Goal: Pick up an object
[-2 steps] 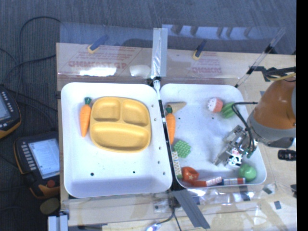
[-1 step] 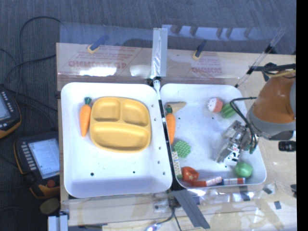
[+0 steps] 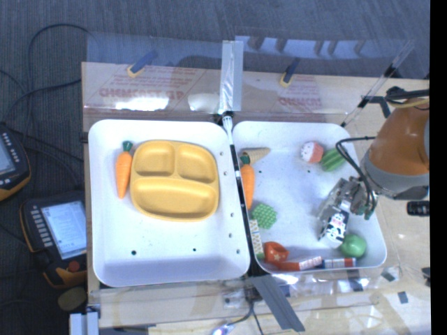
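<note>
Hand (image 3: 340, 213) hangs near right bin (image 3: 293, 128) edge, over black-and-white toy (image 3: 336, 227).

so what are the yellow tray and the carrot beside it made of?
Yellow tray: looks like molded plastic, smooth and matte-to-satin, with three rounded compartments and a uniform colour. Carrot on its left: probably toy plastic, solid orange with a green top; rubber or foam can't be ruled out.

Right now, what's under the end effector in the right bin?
Below the end effector sit a black-and-white toy and a green ball on the right bin floor; the arm hides anything directly beneath it.
</note>
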You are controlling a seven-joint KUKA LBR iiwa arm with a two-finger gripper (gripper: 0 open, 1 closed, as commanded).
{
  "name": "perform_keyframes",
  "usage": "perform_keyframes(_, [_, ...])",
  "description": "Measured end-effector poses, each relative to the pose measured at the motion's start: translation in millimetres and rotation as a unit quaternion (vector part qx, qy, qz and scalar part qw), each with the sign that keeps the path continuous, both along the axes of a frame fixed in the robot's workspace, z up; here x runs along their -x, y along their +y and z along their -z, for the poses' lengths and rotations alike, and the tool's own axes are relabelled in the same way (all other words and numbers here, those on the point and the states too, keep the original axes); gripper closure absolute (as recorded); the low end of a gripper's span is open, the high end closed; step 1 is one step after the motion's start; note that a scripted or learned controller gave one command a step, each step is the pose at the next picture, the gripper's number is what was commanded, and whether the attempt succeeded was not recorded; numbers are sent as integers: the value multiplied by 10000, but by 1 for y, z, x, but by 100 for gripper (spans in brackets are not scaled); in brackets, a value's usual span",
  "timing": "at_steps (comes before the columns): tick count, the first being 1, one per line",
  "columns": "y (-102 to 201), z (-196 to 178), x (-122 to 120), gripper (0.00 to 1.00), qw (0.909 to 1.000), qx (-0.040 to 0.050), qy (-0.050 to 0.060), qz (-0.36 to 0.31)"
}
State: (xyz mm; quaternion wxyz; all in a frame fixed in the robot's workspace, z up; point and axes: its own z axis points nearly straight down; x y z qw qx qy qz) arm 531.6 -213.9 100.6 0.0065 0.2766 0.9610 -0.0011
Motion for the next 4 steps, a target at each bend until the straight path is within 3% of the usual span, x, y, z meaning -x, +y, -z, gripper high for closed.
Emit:
perform_keyframes(1, [-6,9,-2,100,9997,-28,14,-256])
perform_keyframes(2, [-5,6,34,100,9991,8,-123,-400])
perform_keyframes(3, [-7,10,0,100,9989,-31,22,-458])
perform_keyframes(4, [-10,10,-36,100,9999,-15,8,119])
